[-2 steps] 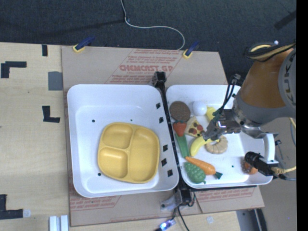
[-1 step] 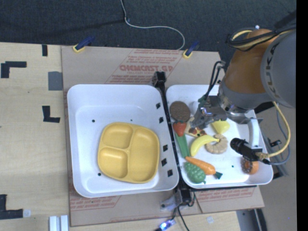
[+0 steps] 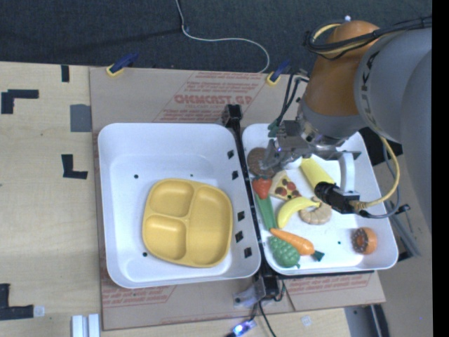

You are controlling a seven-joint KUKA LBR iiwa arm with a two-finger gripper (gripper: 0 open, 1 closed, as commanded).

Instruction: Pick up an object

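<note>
The arm [image 3: 365, 76] reaches in from the right and hangs over the far part of the right bin [image 3: 379, 262], its gripper [image 3: 280, 149] low near that bin's far left corner, close above a brown round piece [image 3: 257, 160]; whether the pincer is spread or pressed together cannot be told. Toy food lies in the right bin: a pizza slice [image 3: 285, 187] just right of a green stick [image 3: 264, 213], a banana [image 3: 295, 208] touching a cookie [image 3: 315, 214], a carrot [image 3: 292, 241] on a green leafy piece [image 3: 284, 255] at the near edge, and a brown-orange ball [image 3: 363, 240] at the near right. In the left bin [image 3: 126, 146] sits a yellow tray [image 3: 187, 222] with three compartments.
</note>
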